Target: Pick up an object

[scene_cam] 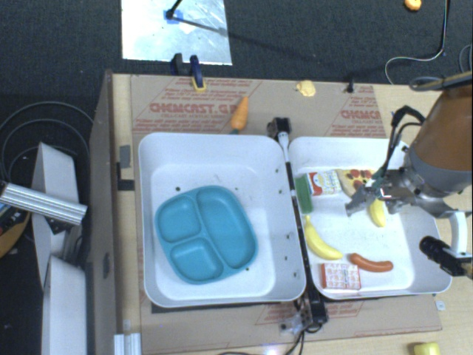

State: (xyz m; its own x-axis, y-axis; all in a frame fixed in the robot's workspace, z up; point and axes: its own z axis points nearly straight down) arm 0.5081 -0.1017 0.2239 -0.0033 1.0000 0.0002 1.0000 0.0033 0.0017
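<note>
My gripper (pixel 375 200) is low inside the right bin (pixel 414 279), near its middle. Its two grey fingers are spread apart, so it is open. A small yellow piece (pixel 378 214) lies on the bin floor just below the gap between them, and nothing is gripped. A yellow banana (pixel 321 244) lies to the lower left of the gripper. An orange-red sausage (pixel 372 263) rests nearer the front. A red and white carton (pixel 323 183) and a pizza-like piece (pixel 358 174) sit at the back, with a green block (pixel 302 194) along the left wall.
A red and white packet (pixel 339 276) lies at the right bin's front. The left bin (pixel 159 161) holds a blue divided plate (pixel 205 232). An orange carrot (pixel 239 114) and a yellow lump (pixel 306 89) lie on the cardboard behind the bins.
</note>
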